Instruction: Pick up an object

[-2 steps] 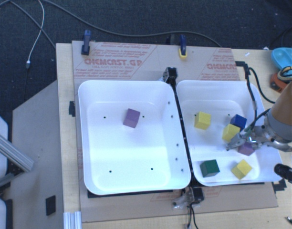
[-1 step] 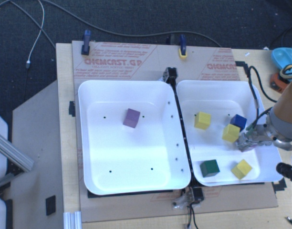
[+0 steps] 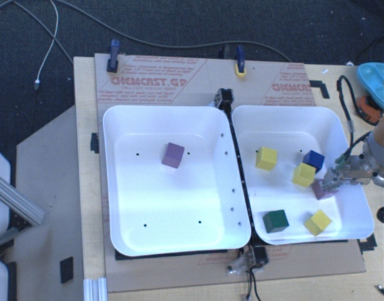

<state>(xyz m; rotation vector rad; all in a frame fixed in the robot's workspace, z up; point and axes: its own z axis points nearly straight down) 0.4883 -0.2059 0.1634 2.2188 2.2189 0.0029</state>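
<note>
The right bin [image 3: 342, 125] holds several small blocks. A yellow cube [image 3: 266, 158] lies at its middle left. A blue cube [image 3: 314, 160] touches a second yellow cube [image 3: 304, 175]. Along the front wall sit a green cube [image 3: 275, 221] and a third yellow cube [image 3: 317, 222]. My gripper [image 3: 330, 182] reaches in over the bin's right side, low, with its tip right at a dull purple block [image 3: 323, 191]. The gripper body partly hides that block. A lone purple cube [image 3: 173, 155] lies in the left bin [image 3: 117, 187].
The ridge where the two bins meet [image 3: 237, 168] runs down the middle. Black cables [image 3: 344, 105] and a blue object [image 3: 375, 80] lie at the bench's right. Two clamps [image 3: 240, 63] hold the cardboard at the back.
</note>
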